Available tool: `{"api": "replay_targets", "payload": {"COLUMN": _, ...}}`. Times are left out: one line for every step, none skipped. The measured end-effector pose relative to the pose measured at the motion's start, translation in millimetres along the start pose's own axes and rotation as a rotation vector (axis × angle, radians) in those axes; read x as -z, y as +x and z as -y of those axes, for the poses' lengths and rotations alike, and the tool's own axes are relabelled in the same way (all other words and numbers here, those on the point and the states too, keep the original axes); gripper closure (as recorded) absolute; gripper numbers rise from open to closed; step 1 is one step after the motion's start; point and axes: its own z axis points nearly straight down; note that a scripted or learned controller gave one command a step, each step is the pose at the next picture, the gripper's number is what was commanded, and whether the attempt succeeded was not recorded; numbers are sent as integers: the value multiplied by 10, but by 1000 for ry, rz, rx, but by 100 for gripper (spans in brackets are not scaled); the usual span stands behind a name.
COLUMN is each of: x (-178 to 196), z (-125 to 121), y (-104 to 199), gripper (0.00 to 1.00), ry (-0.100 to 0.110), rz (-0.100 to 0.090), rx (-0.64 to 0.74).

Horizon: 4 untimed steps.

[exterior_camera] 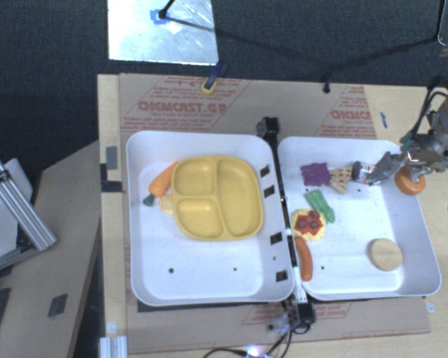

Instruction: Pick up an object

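The right bin holds several toy foods. A purple piece and a tan waffle piece lie at its back. A green pepper, a pizza slice and a red sausage sit near its left wall. A round tan biscuit lies at the front right. An orange ball rests by the right wall, partly under the arm. My gripper reaches in from the right, low over the bin, its tip just right of the waffle piece.
The left bin carries a yellow divided plate, with an orange carrot against the plate's left edge. A black divider clip sits between the bins. A shiny metal sheet lies beyond the bench.
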Motion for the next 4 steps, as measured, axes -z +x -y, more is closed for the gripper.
{"api": "replay_targets", "payload": {"x": 72, "z": -23, "y": 6, "gripper": 0, "ry": -12, "rz": 3, "rx": 3}}
{"api": "replay_targets", "payload": {"x": -534, "z": -22, "y": 79, "gripper": 0, "ry": -8, "rz": 1, "rx": 2}}
{"api": "replay_targets", "payload": {"x": -1167, "z": -26, "y": 89, "gripper": 0, "ry": -7, "rz": 1, "rx": 2}}
{"api": "replay_targets", "payload": {"x": -1490, "z": -49, "y": 84, "gripper": 0, "ry": -16, "rz": 4, "rx": 1}}
